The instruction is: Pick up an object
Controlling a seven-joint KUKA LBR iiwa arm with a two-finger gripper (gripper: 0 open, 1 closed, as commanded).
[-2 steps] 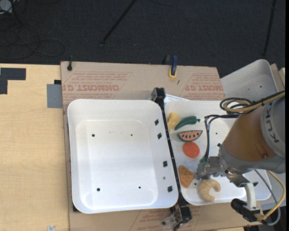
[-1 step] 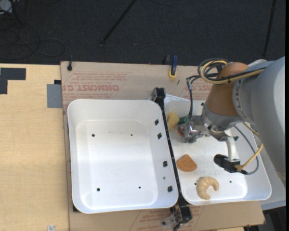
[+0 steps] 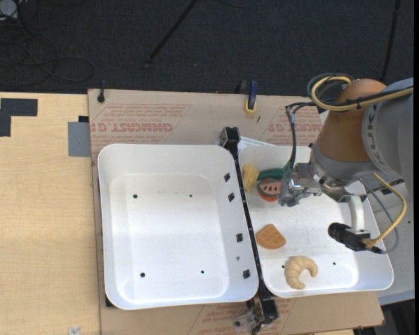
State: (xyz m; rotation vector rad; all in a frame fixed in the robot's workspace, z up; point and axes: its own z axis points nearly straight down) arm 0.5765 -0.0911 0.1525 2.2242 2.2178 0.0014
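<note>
Watermelon slice, red with a green rind, lying in the right bin near that bin's far left corner, just beside a pale yellow piece that rests against the black divider between the bins. Touched, or very nearly, on its right side by the hand, which hangs low over the bin floor at the end of the grey arm. Cannot tell whether the hand is wide or narrow; nothing seen between its tips. Orange band bright above the wrist, with yellow and black cables looped around it.

Toward the middle of the same bin, close to the divider, a flat orange-brown piece like a cracker or chip. Nearer the bin's front edge, a pale croissant, curled, well apart from the slice. Near the right rim, a black cylindrical part on a cable, above the bin floor.

Left bin white, with a few small dark dots on its floor. Both bins set on a cardboard sheet printed with red lettering, on the light wooden surface. Blue-and-yellow clamp at the cardboard's far edge.
</note>
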